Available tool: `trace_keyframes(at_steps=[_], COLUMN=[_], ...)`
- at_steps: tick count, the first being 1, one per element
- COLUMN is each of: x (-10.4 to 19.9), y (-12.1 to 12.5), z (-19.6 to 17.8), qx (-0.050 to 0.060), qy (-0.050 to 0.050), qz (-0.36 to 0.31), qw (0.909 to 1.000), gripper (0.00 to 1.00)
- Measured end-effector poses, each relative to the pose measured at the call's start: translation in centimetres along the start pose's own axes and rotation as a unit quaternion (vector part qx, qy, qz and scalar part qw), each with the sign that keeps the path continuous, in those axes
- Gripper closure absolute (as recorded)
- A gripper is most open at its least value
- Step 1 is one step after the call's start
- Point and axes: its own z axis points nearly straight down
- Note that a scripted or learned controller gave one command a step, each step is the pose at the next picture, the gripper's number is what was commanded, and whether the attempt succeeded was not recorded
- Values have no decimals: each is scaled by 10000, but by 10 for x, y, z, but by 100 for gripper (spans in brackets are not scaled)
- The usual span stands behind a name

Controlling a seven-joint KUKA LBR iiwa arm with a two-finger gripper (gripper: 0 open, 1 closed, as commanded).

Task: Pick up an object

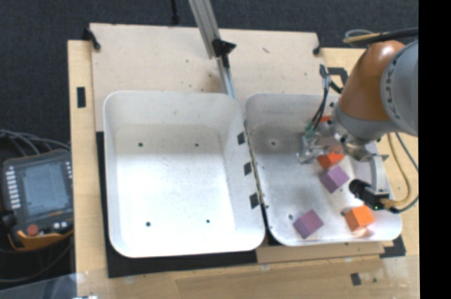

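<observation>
Presently we find the gripper [315, 148] low over the right bin [282, 171], its finger state not discernible, just beside an orange block [329, 160], with two purple blocks [335, 178] [308, 223] and another orange block [359, 218] nearby.

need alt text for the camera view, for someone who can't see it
A grey and orange robot arm reaches from the right, its claw low over the right white bin, which holds two purple blocks and two orange blocks. A left white bin sits alongside.
</observation>
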Motion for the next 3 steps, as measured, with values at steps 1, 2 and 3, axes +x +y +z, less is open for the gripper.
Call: trace_keyframes(at_steps=[1,2,3], x=[2,1,6], y=[3,5,14], z=[-44,-99,-150], qx=[-13,-21,-19], qy=[-3,-6,-4], qz=[-55,-54,-61], qw=[10000,10000,10000], gripper=[100,100,100])
